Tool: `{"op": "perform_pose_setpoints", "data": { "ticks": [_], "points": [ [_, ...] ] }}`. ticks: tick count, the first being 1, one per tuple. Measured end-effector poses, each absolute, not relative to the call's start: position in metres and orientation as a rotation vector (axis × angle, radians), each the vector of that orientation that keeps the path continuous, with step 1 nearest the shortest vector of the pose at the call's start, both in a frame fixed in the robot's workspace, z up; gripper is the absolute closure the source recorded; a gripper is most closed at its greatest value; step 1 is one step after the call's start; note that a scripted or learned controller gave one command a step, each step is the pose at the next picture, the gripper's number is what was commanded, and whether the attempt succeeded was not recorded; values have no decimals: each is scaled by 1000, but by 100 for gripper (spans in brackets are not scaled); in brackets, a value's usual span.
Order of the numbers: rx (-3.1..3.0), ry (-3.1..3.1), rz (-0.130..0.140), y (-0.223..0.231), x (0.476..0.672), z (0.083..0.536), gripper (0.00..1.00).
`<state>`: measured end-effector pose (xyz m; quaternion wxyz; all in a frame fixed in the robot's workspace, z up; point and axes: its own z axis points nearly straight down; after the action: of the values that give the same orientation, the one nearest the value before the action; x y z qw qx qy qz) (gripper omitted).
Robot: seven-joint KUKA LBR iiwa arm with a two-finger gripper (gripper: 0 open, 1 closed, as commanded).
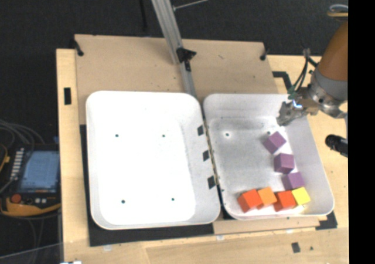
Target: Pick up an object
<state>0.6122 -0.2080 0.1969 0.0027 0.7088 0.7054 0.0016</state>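
Purple cube, tilted like a diamond, sits in the right bin, upper-right part of the floor, & looks the likeliest pick: it's the block nearest the tool. Tool hangs at the bin's upper-right rim, up & slightly right of that cube in the camera view; near it, not touching. Can't tell whether the tool is released or clenched, it's too small & blurred; nothing visible in its grip.

Key relation: cube lies down-left from the tool, i.e. further into the bin, away from the rim. So the next move is prob. a short shift inward, then a descent. Cube's edges run diagonal to the bin walls, so wrist angle may need to match or the faces could slip.

Other blocks: second purple cube just below the first, apart from it; third purple block lower again, next to the yellow cube. Row along the bottom wall: orange-red block, orange block, red block, packed close together, so harder to get at. Left bin holds no blocks. Both bins rest on the surface; the arm comes in from the right.
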Motion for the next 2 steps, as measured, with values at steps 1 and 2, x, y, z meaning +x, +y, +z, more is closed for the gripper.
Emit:
{"op": "perform_pose_setpoints", "data": {
  "ticks": [1, 2],
  "points": [
    [2212, 2220, 6, -210, 614, 252, 100],
    [2215, 2227, 0, -154, 598, 243, 100]
  ]
}}
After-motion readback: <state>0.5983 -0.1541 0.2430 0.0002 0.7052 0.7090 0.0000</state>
